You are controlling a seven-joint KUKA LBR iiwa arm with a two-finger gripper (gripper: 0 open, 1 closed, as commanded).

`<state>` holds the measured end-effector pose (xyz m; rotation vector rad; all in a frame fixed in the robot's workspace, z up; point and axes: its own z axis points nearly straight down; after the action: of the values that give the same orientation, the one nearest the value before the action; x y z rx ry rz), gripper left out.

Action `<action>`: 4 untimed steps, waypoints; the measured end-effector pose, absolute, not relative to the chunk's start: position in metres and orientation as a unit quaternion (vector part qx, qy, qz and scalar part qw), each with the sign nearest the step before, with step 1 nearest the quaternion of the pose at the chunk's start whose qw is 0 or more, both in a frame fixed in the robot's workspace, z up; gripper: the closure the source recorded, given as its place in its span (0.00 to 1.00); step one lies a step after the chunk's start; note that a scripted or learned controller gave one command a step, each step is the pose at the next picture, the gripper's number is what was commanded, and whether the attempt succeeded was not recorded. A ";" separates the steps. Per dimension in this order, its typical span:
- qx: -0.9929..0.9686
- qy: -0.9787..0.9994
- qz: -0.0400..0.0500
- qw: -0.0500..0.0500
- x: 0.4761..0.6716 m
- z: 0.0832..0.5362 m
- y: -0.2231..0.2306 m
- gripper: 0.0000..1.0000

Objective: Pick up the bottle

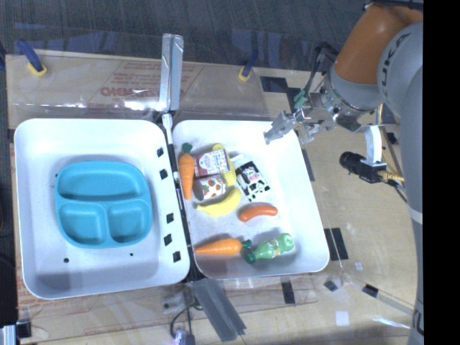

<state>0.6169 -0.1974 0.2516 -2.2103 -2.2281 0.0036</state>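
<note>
**Bottle lying at the front of the right bin**

Bottle (274, 248), green, is lying on its side near the front edge of the right bin (305, 192). Left of that bin, a blue divided tray (105, 202) is sitting in the left bin (36, 192). Inside the right bin, one carrot (186, 175) is lying along its left wall and another carrot (218, 247) is touching the bottle's left end. Cartons (213, 162), a banana (223, 203) and a sausage (258, 211) are resting in the bin's middle. The gripper (282, 127) is hovering above the bin's back right corner, well apart from the bottle; whether its fingers are spread cannot be told.
</note>
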 end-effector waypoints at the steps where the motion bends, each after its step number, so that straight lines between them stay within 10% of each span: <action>1: -0.767 -0.642 0.001 0.002 0.563 0.170 -0.209 0.00; 2: -0.706 -0.708 0.001 0.002 0.482 0.126 -0.184 0.00; 3: -0.747 -0.664 0.000 0.003 0.477 0.091 -0.209 0.00; 4: -0.746 -0.666 0.001 0.003 0.477 0.101 -0.209 1.00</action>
<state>0.4768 -0.2093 0.1011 -2.3389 -2.0886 0.0025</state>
